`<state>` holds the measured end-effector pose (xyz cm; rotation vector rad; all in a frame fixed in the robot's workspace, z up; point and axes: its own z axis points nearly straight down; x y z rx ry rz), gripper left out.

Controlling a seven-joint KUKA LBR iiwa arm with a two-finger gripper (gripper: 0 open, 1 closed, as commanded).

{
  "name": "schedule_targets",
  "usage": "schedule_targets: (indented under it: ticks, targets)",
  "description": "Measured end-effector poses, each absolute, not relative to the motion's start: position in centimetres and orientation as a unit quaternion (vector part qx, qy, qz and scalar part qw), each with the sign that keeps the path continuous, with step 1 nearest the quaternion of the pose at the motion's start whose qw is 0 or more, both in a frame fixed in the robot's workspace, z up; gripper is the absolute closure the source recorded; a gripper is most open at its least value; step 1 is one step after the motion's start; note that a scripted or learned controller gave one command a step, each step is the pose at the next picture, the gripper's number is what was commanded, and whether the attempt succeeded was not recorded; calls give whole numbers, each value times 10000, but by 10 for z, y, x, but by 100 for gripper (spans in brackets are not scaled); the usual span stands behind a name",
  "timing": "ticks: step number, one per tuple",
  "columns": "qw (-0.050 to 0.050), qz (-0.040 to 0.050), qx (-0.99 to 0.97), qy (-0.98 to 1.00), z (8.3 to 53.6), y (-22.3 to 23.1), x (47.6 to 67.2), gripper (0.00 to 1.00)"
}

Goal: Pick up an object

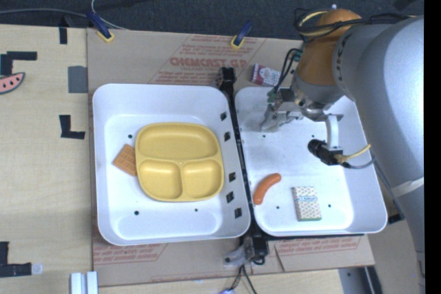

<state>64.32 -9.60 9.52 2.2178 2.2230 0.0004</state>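
Note:
My gripper (pixel 273 118) hangs low over the far left part of the right bin (pixel 358 213), close to the wall between the two bins. Nothing shows directly under it but bare white bin floor. An orange sausage-shaped piece (pixel 267 188) lies nearer the front of the same bin, well apart from the gripper. To the right of that piece lies a small pale box with a blue print (pixel 306 203). In the left bin (pixel 110 113) sits a yellow divided plate (pixel 180 160), with a tan waffle-like square (pixel 125 160) tucked against its left side.
A small red and white packet (pixel 264 74) lies on the cardboard behind the right bin. The grey arm (pixel 386 79) covers the bin's far right corner. Yellow and blue clips (pixel 241 36) and black cables sit along the back edge.

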Motion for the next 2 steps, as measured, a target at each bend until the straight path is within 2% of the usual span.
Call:
schedule_targets:
  ticks: [1,2]
  targets:
    - [7,1,7063,7079,95,-96,643,0]
    - [0,2,7061,7081,104,-95,643,100]
